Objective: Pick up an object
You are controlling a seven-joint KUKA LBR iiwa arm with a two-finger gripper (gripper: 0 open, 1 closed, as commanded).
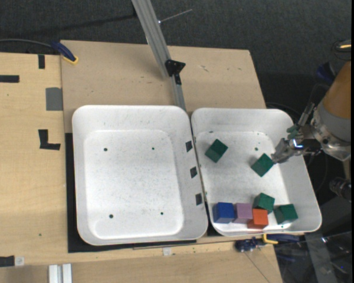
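Note:
The right bin [236, 118] holds several small blocks. One green block [216, 150] lies at its upper left and another green block [262, 165] sits tilted near the middle right. Along the front wall lie a blue block [224, 211], a purple block [244, 211], an orange block [259, 218] and two more green blocks [264, 201] [285, 213]. My gripper [283, 151] reaches in over the bin's right rim, just up and to the right of the tilted green block and very close to it. Whether they touch is unclear.
The left bin [82, 122] adjoins the right one along a shared rim. A slanted metal pole [156, 37] with a black bracket stands behind the bins. A small clamp [253, 244] sits at the right bin's front edge. The wooden bench [23, 158] extends left.

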